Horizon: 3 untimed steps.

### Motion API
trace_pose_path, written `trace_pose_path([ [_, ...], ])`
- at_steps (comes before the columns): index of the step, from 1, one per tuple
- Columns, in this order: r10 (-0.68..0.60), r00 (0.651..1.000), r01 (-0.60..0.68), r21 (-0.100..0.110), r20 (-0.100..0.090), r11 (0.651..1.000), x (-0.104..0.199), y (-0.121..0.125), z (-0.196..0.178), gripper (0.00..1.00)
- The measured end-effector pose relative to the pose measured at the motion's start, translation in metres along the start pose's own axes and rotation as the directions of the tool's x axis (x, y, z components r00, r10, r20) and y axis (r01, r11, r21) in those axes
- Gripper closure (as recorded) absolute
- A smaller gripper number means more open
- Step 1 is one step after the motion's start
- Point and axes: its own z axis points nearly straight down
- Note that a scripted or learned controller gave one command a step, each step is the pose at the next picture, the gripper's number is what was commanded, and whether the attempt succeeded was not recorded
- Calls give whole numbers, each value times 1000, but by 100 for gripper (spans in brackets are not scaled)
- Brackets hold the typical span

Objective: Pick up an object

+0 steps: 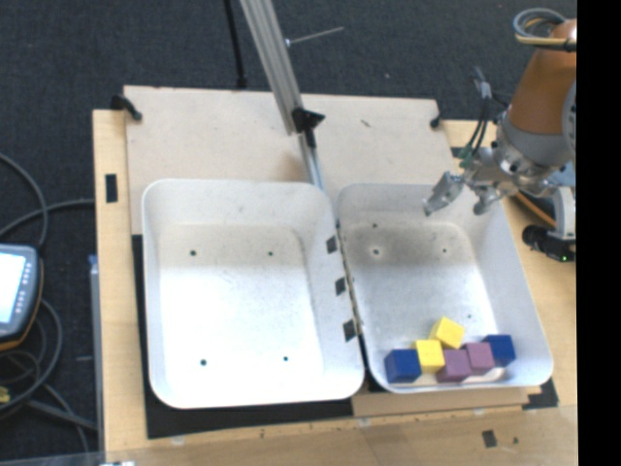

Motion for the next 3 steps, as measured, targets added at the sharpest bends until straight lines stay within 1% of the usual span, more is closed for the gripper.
trace_pose_path([
  [1, 10, 1000, -10, 8, -4, 1000, 5, -69, 68, 0],
  [2, 4, 1000, -4, -12, 0, 1000, 14, -56, -70, 0],
  [3, 3, 1000, -3, -7, -1, 1000, 13, -57, -76, 100],
])
